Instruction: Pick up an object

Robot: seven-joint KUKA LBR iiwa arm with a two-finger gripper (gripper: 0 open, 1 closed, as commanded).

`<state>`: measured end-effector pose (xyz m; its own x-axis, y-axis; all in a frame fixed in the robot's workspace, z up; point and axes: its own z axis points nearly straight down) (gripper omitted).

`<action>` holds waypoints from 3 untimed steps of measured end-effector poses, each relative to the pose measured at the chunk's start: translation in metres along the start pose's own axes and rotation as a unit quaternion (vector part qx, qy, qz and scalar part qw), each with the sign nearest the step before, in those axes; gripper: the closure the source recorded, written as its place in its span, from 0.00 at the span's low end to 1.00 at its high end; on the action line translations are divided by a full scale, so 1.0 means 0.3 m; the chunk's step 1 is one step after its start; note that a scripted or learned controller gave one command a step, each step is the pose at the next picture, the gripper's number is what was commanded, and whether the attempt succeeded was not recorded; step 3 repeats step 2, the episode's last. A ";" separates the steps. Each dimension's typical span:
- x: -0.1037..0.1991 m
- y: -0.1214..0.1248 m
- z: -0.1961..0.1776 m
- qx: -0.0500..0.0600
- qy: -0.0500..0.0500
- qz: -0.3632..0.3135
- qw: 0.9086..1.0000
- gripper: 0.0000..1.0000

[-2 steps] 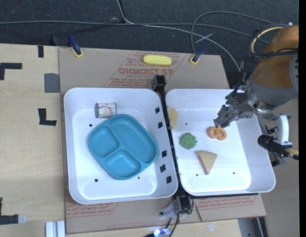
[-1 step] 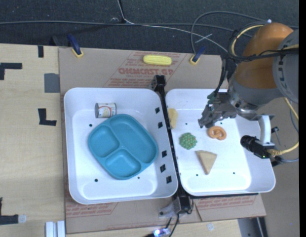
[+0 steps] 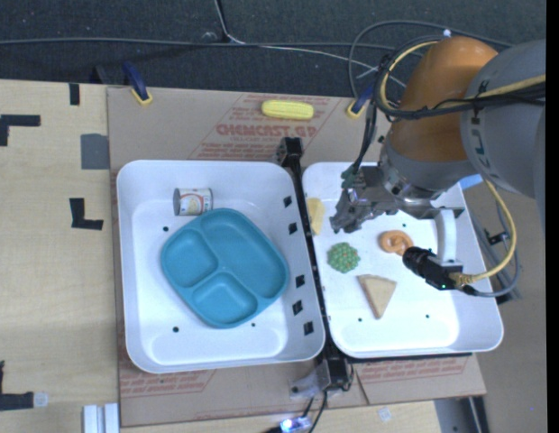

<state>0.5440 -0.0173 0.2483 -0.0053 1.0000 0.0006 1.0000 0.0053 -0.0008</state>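
My gripper [image 3: 343,225] hangs low over the upper left part of the right bin [image 3: 469,332]. Just below its tips lies a green bumpy ball [image 3: 343,258]. A yellow piece [image 3: 315,215] rests by the bin's left wall, left of the gripper. An orange ring-shaped item [image 3: 396,241] lies to the gripper's right, and a tan wedge [image 3: 379,293] sits lower in the same bin. I see nothing between the fingers.
The left bin [image 3: 140,332] holds a blue compartment tray [image 3: 225,266] and a small tin can [image 3: 193,201] on its side. A yellow banana-like item [image 3: 287,109] lies on the cardboard behind the bins. Cables loop beside the arm on the right.
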 end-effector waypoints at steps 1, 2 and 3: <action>0.171 -0.027 0.057 0.001 0.000 0.000 1.000 1.00; 0.322 -0.032 0.089 0.001 -0.001 0.001 1.000 1.00; 0.322 -0.032 0.089 0.001 -0.001 0.001 1.000 1.00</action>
